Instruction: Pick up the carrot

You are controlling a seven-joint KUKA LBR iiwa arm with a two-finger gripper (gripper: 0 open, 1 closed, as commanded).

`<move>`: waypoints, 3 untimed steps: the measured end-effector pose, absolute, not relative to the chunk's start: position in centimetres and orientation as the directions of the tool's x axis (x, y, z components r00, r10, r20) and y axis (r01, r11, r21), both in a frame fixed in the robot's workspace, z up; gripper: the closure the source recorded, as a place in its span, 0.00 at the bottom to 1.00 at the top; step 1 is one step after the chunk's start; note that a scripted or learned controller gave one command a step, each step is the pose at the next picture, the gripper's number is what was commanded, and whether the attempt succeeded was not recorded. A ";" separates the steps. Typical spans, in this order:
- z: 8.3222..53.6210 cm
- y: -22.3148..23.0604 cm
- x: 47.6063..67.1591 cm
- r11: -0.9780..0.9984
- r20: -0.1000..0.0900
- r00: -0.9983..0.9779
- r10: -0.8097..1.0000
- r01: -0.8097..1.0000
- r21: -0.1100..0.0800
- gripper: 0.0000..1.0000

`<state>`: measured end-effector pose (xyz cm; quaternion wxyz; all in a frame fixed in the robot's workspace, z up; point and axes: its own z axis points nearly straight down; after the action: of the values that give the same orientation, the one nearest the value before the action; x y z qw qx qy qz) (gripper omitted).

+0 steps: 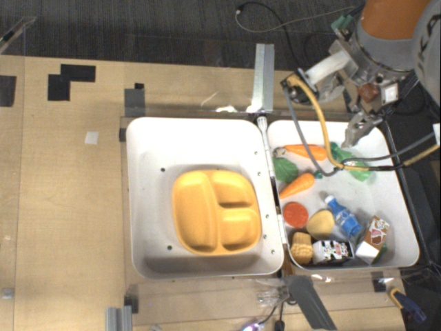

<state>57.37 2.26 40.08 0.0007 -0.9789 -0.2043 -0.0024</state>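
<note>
Two orange carrots lie in the right bin point(403, 216). One carrot point(305, 152) lies crosswise near the bin's back, with a yellow cable and black cables passing over it. The other carrot point(298, 183) lies at a slant just below it, its green top point(284, 165) pointing to the upper left. My gripper point(358, 126) hangs over the bin's back right part, to the right of and above the upper carrot. Nothing shows in its grasp.
The right bin also holds a green leafy piece point(358, 169), a red disc point(296, 214), a potato point(320, 221), a blue bottle point(343, 217), corn point(300, 247) and small cartons point(332, 251). A yellow divided tray point(215, 210) sits in the left bin point(148, 185).
</note>
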 end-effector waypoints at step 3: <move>33.2 7.4 64.2 -0.976 0.004 0.976 0.216 0.216 -0.002 0.00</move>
<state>64.23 7.36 33.22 0.0010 -0.9941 -0.1088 -0.0018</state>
